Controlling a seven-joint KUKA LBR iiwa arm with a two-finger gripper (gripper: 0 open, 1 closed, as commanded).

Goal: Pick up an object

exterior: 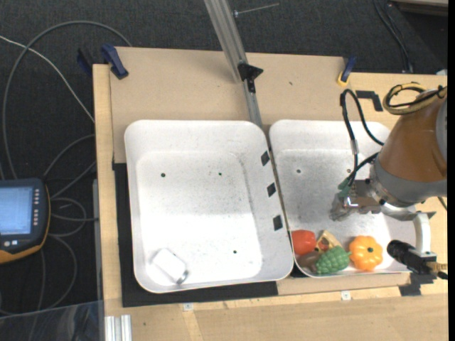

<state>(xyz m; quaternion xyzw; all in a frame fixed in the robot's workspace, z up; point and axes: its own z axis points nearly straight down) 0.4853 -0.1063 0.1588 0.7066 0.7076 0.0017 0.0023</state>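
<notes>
Fingers on the gripper point(346, 206) are too small and dark to read from this overhead angle, so I honestly can't tell if they're apart or together; nothing visible sits between them. They hang over the bare floor of the right bin point(313, 142), right of centre in the frame, with the grey and orange arm point(418, 148) coming in from the right edge.

All the pickable stuff on that side is bunched along the right bin's bottom edge, lower right of the frame. From left to right: a red tomato point(303, 241), a brown piece point(308, 261) just below it, a green bumpy thing point(332, 261) that looks like toy broccoli or grapes, a small yellowish wedge point(327, 241) tucked behind that, and an orange pumpkin point(365, 253). They're touching or nearly touching each other. The gripper is above that cluster in the frame, near it but apart.

Over in the left bin point(142, 142) there's one white boxy object point(169, 266) down in its lower left corner, well apart from everything else.
</notes>
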